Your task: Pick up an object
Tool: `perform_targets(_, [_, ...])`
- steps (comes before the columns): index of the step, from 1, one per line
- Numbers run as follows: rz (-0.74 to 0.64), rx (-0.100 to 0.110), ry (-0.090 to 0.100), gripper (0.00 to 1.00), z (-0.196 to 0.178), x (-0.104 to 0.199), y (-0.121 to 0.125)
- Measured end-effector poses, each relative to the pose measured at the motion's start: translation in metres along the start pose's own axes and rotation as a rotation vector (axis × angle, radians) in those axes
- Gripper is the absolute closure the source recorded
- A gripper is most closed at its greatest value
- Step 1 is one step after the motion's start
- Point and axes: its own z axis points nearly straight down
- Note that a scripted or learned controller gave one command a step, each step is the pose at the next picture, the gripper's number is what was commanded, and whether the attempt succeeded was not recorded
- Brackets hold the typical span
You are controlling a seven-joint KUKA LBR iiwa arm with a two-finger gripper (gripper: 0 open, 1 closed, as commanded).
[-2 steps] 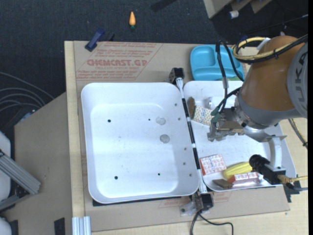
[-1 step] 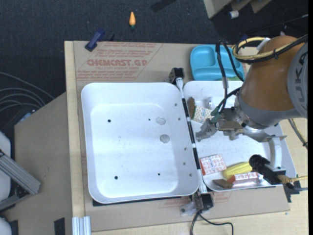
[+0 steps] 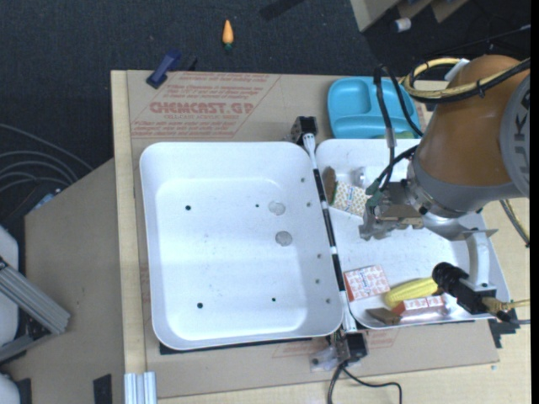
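Observation:
My gripper (image 3: 373, 224) hangs low over the middle of the right bin (image 3: 487, 251), with the orange-banded wrist behind it. Just left of it, against the bin's left wall, lies a patterned packet (image 3: 348, 197) beside a small brown piece (image 3: 328, 179). Near the bin's front edge lie a red-and-white card (image 3: 364, 283), a yellow object (image 3: 412, 290) and a red-and-white pack (image 3: 420, 308). I see nothing between the gripper's tips; the arm hides the back right of the bin.
The left bin (image 3: 168, 225) holds two small pale discs (image 3: 280, 224). A light blue tray (image 3: 364, 108) stands behind the right bin. A blue item (image 3: 163, 69) lies at the board's back left corner.

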Motion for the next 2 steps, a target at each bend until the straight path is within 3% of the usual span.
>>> perform_targets(1, [0.000, 0.000, 0.000, 0.00, 0.0001, 0.0001, -0.0001])
perform_targets(2, [0.000, 0.000, -0.001, 1.00, -0.0098, 0.0003, 0.0003])
